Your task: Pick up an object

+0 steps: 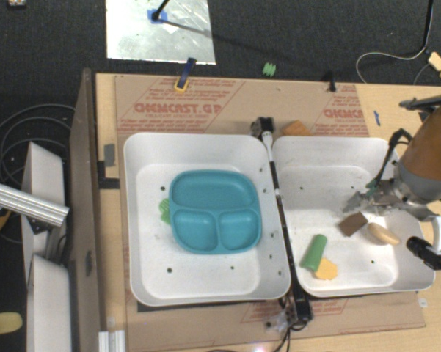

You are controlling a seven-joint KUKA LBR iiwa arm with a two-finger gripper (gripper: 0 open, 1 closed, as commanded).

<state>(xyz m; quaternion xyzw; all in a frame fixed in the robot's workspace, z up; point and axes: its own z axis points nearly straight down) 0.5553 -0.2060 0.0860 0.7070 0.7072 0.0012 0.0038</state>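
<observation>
Here the worktop [205, 101] carries two white bins side by side. The left bin [143, 196] holds a blue tray [214, 211] at its middle, with a green bit [163, 210] peeking out at the tray's left edge. The right bin [330, 167] holds the arm [429, 156] reaching over its right edge, the fingers [367, 196] low near a brown block [352, 224]; whether they are wide or narrow I cannot tell. A beige piece [384, 234] lies just beside the block. Near the front edge lie a green cylinder [313, 252] and a yellow piece [326, 270], touching.
</observation>
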